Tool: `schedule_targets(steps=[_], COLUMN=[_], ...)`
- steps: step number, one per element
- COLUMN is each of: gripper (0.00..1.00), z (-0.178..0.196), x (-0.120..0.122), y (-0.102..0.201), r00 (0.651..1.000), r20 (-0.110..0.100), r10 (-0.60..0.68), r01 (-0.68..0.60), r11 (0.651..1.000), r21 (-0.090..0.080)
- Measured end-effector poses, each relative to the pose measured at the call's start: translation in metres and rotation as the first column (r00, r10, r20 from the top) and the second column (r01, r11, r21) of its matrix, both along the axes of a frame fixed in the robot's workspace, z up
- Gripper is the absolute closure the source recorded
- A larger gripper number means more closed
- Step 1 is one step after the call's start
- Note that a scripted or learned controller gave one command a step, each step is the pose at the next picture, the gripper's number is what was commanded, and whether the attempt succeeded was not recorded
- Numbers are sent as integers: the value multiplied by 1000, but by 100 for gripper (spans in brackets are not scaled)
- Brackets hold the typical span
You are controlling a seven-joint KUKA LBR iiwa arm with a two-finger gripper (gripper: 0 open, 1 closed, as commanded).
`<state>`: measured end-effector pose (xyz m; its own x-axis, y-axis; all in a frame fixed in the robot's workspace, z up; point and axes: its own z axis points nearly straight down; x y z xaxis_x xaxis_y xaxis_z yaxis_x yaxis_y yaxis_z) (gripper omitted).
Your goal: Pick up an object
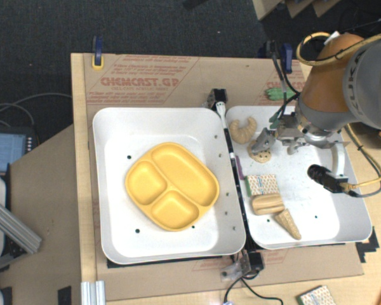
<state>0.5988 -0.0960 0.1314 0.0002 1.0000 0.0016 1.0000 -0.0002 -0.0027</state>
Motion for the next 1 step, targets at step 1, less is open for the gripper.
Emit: schedule_targets(steps=[1], gripper=[0], z=[-44], x=[66], y=[0], r00=[999], r20=[-31], r10=[9], r01=[-10], r11=[1000], r21=[-5])
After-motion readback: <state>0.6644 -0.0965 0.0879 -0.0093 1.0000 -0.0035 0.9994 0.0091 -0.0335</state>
